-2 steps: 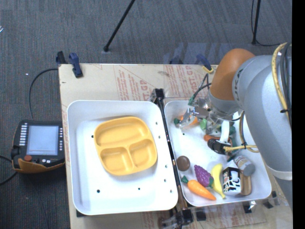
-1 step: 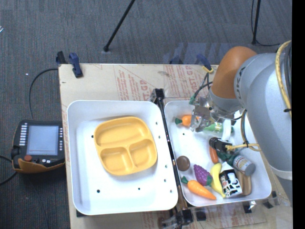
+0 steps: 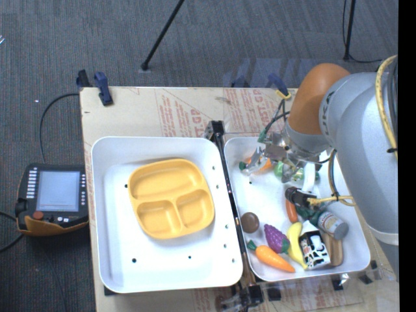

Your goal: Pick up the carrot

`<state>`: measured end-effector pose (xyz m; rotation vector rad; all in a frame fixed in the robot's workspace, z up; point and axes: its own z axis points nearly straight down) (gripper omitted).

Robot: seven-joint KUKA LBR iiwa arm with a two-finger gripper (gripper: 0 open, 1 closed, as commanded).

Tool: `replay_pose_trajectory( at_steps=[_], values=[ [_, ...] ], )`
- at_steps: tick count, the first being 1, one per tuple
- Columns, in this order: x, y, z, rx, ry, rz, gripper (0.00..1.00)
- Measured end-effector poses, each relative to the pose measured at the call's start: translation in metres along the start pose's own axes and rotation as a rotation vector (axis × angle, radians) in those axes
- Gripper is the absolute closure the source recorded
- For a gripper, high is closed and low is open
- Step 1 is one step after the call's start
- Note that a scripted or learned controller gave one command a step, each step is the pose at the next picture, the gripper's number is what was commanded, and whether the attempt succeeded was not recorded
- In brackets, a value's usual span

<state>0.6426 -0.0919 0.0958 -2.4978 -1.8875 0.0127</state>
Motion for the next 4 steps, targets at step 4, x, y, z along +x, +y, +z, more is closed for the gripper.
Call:
replay_pose_trajectory(
  at_steps=[4],
  values=[
    [0.004, -0.013, -0.002, -0.008, 0.008, 0.625, 0.00]
  ],
)
